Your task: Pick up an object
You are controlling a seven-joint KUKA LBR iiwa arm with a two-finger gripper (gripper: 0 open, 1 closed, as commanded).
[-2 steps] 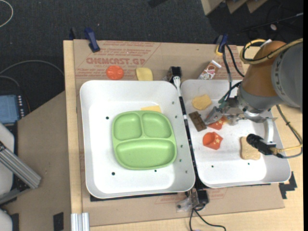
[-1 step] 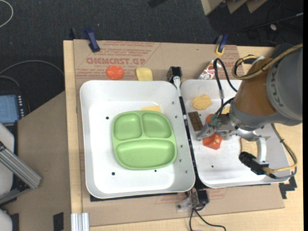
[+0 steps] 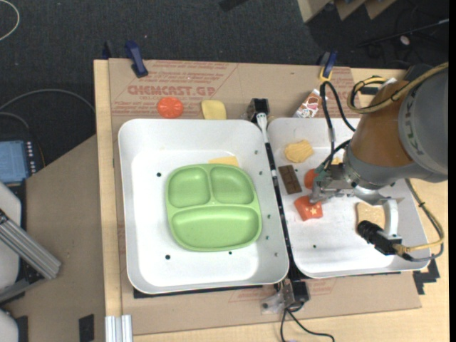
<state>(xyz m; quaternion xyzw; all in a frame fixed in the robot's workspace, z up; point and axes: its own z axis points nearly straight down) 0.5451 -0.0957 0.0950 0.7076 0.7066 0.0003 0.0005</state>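
Here, the red object (image 3: 308, 208) lies on the floor of the right bin (image 3: 335, 258), in its left half, and the gripper (image 3: 322, 193) is directly over it, touching or almost touching its top. If the fingers are open or closed, I cannot tell, because the dark metal of the wrist covers them. A second small red piece (image 3: 310, 178) is just above, beside the gripper. A brown bar (image 3: 288, 179) lies near the left wall of the same bin, and a yellow chip-like piece (image 3: 299, 151) is further up. A pale flat piece (image 3: 370, 213) rests to the right, partly under the arm (image 3: 399, 137). In the left bin (image 3: 139, 191) a green divided plate (image 3: 212, 206) sits in the middle, with a pale yellow piece (image 3: 224, 161) at its upper edge. On the cardboard (image 3: 114, 105) behind the bins are an orange object (image 3: 169, 107) and a yellow block (image 3: 213, 110).
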